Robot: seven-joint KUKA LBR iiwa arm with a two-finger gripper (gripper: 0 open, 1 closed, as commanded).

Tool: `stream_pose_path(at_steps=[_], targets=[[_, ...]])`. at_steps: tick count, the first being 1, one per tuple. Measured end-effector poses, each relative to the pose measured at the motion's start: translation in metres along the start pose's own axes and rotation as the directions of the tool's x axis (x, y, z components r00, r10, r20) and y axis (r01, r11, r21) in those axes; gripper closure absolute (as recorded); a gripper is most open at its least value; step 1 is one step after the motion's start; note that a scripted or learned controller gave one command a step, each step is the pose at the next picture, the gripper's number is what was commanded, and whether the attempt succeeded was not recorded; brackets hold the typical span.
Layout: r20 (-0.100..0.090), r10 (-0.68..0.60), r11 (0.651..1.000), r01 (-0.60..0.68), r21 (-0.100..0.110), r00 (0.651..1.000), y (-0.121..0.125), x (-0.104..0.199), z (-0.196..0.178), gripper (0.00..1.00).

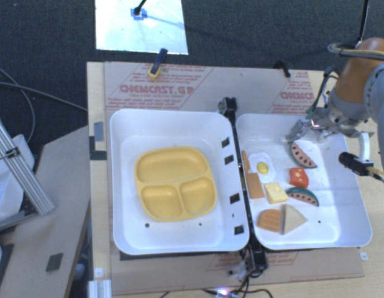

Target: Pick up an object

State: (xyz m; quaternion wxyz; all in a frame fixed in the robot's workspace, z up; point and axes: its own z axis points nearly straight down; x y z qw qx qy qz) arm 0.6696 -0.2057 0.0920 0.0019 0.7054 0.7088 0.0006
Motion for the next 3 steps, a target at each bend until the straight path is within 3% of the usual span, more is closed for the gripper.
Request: stream_pose_path(at_steps=[3], targets=[[-0.003,0.001,1.000,-0.001,0.001,1.000,0.0002,0.0008,0.0057,0.00]])
